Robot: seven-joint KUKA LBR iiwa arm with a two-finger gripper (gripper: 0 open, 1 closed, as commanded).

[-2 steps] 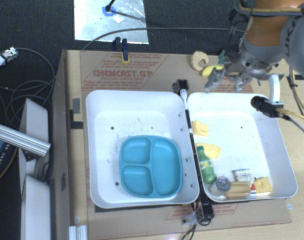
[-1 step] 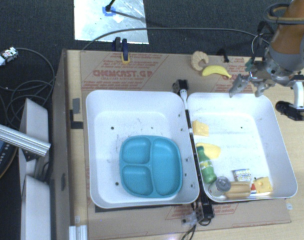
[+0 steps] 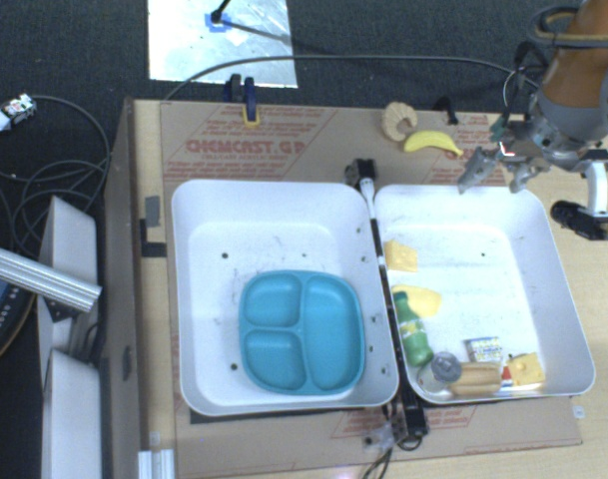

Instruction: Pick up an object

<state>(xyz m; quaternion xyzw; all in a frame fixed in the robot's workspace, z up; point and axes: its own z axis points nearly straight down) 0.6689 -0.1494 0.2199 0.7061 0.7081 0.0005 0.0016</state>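
Arm: comes in from top right, orange band above wrist, over the far right corner of the R bin.
Gripper: hangs just above the R bin's far rim; two fingers spread apart, nothing between them.
L bin: holds a blue tray w/ three sections, lying flat toward the near side.
R bin: objects crowd its left and near sides.
Cheese: yellow wedge by the divider, mid-bin.
Bottle: green, lies along the left wall, a yellow piece touching its far end.
Near corner: grey round cap, tan roll, small printed packet, yellow block; packed close, prob. touching but too small to be sure.
Banana: on the bench beyond the bins, left of the gripper, apart from it.
Tan ring: just beside banana's left end.
Clamp: blue/yellow, at the board's far edge.
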